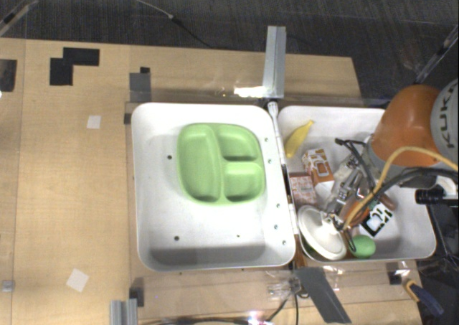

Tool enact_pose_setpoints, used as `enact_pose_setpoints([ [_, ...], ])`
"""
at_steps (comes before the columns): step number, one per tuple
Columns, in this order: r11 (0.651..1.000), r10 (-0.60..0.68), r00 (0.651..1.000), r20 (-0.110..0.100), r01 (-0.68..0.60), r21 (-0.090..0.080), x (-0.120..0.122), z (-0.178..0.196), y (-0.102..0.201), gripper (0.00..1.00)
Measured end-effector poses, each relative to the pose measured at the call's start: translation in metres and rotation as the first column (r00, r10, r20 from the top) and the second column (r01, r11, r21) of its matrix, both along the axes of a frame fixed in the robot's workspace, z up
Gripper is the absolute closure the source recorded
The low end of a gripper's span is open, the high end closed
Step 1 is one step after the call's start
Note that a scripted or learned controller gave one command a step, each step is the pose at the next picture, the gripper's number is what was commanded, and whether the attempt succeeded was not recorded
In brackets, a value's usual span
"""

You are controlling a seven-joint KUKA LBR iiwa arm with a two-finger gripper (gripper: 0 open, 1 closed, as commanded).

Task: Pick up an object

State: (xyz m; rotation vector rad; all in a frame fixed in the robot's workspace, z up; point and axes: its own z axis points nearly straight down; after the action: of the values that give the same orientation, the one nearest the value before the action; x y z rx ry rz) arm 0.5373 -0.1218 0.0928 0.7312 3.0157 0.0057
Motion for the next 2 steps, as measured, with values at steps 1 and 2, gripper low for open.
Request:
enact_pose_setpoints([
  [1,0.999,-0.032,0.999,-0.025,0.032,0.005,0.107,-0.004,-0.02,0.0],
  [2,1.0,0.031,0.999,-0.013,-0.031,0.0,-0.006,0.008,0.014,0.0],
])
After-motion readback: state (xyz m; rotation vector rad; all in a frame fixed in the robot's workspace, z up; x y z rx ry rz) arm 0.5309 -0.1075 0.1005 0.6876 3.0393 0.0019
